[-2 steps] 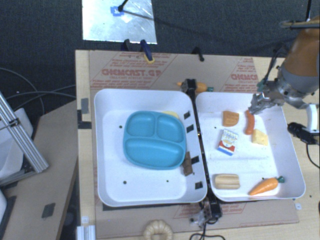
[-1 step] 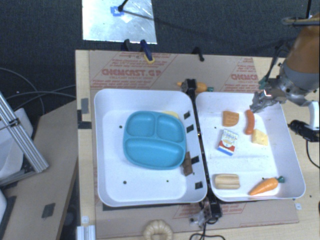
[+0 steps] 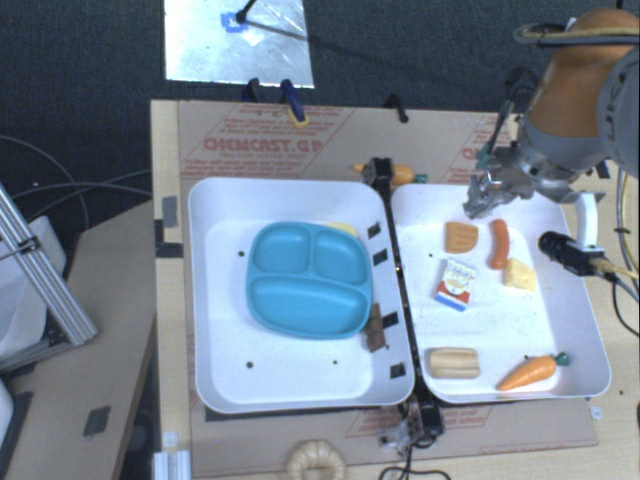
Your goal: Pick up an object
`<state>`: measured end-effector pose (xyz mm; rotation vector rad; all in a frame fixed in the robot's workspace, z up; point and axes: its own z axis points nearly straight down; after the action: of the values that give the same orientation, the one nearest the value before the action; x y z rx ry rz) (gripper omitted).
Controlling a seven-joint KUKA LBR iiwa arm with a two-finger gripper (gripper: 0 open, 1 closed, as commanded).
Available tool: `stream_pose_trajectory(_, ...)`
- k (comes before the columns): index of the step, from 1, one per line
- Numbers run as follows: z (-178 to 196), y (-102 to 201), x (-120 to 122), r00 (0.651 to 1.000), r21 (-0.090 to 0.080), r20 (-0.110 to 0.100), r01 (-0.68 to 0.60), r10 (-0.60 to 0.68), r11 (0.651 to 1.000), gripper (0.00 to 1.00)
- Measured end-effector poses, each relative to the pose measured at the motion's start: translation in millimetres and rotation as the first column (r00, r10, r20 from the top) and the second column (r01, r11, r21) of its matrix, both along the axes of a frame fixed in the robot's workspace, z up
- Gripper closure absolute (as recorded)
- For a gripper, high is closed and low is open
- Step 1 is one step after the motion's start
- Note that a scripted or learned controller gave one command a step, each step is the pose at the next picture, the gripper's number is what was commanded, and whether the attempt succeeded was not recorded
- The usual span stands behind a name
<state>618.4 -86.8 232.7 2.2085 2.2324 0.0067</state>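
Carrot lies well below end effector; its state cannot be told; nothing lifted yet, pick remains.

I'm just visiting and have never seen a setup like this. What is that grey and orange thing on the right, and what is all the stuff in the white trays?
That is a robot arm, photographed by one camera fixed above the bench. Its claw hangs over the far edge of the right bin, with nothing between its fingers. That bin holds toy food: a toast piece, a sausage, a cheese wedge, a small carton, a bun and a carrot. The left bin holds a blue divided plate. The arm's job is to pick up an object.
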Motion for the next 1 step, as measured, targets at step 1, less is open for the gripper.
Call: stream_pose_trajectory(1,4.6,48.5,1.4,1.0,0.0,-0.001,0.001,-0.001,1.0,1.0)
